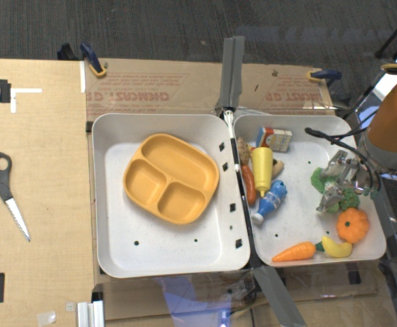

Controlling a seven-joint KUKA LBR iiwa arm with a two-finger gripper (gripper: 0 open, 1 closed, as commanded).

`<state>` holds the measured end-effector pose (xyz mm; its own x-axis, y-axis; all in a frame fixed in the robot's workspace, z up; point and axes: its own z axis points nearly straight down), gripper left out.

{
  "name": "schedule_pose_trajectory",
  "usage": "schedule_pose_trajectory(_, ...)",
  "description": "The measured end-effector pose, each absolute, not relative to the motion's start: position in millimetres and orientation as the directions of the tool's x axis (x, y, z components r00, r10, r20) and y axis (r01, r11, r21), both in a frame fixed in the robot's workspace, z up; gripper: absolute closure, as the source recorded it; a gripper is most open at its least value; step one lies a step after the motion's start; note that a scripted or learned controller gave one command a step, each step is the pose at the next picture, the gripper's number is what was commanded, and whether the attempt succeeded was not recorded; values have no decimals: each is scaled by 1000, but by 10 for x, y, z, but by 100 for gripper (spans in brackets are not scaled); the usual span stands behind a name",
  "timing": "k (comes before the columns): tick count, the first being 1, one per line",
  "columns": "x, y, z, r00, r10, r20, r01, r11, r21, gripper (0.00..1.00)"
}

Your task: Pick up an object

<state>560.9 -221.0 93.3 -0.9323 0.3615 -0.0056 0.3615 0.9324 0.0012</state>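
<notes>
Camera view has the pincer (339, 186) low at the right bin's (300, 227) right edge, over the green toy (321, 179); whether it is spread I cannot tell. Crowded against the orange fruit (353, 225), it could nudge both and miss.

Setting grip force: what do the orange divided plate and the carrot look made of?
The orange three-compartment plate looks like moulded plastic, matte, with smooth rounded walls. The small orange toy carrot is probably plastic or rubber with a slight sheen; which of the two can't be told.
</notes>
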Motion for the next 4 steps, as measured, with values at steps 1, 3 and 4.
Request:
schedule_pose_trajectory(1,5633,-2167,1034,-935,355,-8,355,935,6,100)
schedule_pose_trajectory(3,5001,-2201,920,-889,457,0,457,889,1,0)
schedule_pose_trajectory(4,5014,-2197,1014,-891,454,-4,454,891,2,100)
